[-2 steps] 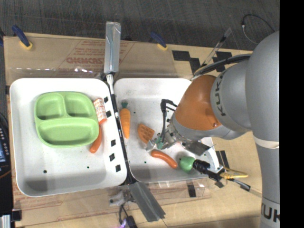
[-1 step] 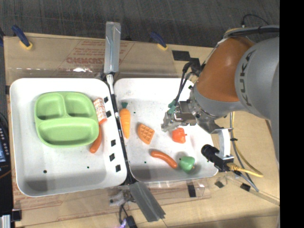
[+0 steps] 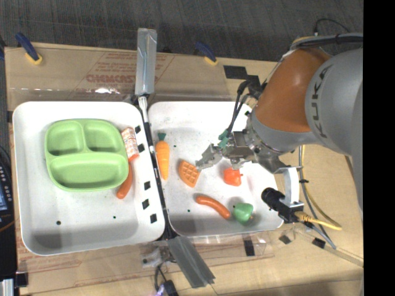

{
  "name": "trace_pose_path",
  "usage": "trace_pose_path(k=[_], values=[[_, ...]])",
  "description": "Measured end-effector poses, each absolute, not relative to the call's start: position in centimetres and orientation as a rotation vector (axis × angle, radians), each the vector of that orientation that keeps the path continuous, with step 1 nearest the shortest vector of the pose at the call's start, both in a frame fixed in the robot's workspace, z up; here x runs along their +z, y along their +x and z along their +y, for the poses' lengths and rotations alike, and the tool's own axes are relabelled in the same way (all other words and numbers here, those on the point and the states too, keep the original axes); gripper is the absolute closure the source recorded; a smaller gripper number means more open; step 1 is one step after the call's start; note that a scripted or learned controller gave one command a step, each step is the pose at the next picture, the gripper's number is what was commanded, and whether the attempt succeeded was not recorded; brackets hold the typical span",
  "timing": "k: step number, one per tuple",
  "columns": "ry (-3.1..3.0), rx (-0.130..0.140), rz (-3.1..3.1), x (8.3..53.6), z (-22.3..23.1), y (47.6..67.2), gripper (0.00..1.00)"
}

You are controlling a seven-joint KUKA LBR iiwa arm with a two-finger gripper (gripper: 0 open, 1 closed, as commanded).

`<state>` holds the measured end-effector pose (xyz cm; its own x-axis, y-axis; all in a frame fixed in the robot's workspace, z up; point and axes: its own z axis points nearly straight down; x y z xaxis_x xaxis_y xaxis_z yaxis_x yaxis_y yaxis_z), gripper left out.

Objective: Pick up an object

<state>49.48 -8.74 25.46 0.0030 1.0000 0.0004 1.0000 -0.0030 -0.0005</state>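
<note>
Closest to the cam is the big grey KUKA arm with the orange band (image 3: 290,97), reaching in from the right over the right-hand shallow white bin (image 3: 185,113). Its two-finger gripper (image 3: 213,156) sits low over the middle of that bin. One finger (image 3: 207,158) pokes out toward the small orange waffle-shaped plastic toy (image 3: 189,172) and stops just short of it. Nothing is between the fingers afaict, so it's not holding anything, but spread or pressed together? Can't tell from this angle tbh.

Rest of the right bin: a small red-orange chunky toy (image 3: 232,177) just under the wrist, an orange plastic carrot with a green top (image 3: 162,155) by the left wall, an orange-red toy sausage (image 3: 212,205) near the front, and a green pepper-looking toy (image 3: 243,211) touching its end.

Left-hand white bin (image 3: 24,184): a light green divided plastic tray (image 3: 85,153), a small red-and-white labelled tube (image 3: 129,143) at the tray's right edge, and another orange sausage-ish piece (image 3: 125,185) just below it.

The waffle looks like the closest pick. My guess is light, stiff, a bit slick, lying flat, so pinch across its narrow edges imo. Flat things are a pain to get fingers under though.
</note>
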Motion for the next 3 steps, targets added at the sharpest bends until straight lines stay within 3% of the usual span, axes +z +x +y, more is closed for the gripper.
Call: trace_pose_path(k=[1, 2, 3], values=[[-2.226, 0.007, -2.207, 11.9, -11.4, 47.5, 0.0], [-2.201, 0.003, -2.239, 9.1, -11.1, 49.6, 0.0], [-1.987, 0.001, -2.431, 9.2, -9.6, 56.1, 0.0]])
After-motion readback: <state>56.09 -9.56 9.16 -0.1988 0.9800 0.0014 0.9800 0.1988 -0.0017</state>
